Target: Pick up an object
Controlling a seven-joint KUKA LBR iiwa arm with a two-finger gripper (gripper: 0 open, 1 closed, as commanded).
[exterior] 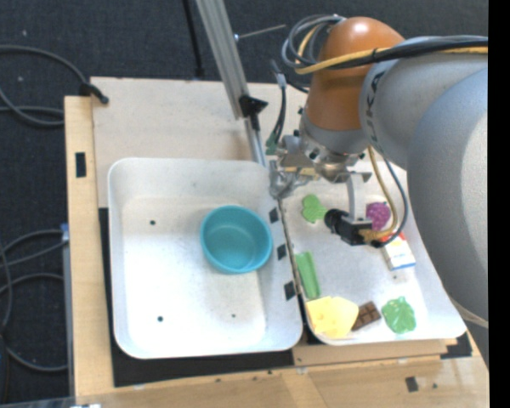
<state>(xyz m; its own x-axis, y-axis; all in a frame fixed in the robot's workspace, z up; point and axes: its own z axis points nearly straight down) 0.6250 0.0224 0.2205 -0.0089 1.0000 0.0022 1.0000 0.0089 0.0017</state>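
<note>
Teal bowl [235,239]: in the left bin [129,195], upright, mouth up, left of and below the pincer [284,178] in the camera view, well apart from it.

Pincer: at the ridge where the two bins meet, near their far edge. Mostly hidden under the grey arm [425,109] and its orange band [348,70]. Cannot tell whether released or clenched. Nothing seen held.

Right bin [432,311]: far half covered by the arm, right edge cut off.

Small light green piece [312,208]: just right of and below the pincer, on the bin floor.

Black part [345,227] with a cable: further right and lower. Hard to say whether an object or part of the arm.

Purple lump [377,214]: right of the black part, touching or nearly so, partly behind a cable.

Small white box [398,252] with orange and blue marks: below the purple lump.

Green stick [307,273]: straight below the pincer, lying along the left wall of the right bin.

Yellow piece [331,316], brown block [368,314] and bright green lump [399,314]: in a row along the near edge, well below the pincer. Yellow and brown touching; green lump just beside.

Aluminium bar [219,36]: slanting up from behind the pincer, top cut off by the picture edge.

Loose cables [21,70]: on the dark floor, far left.
</note>
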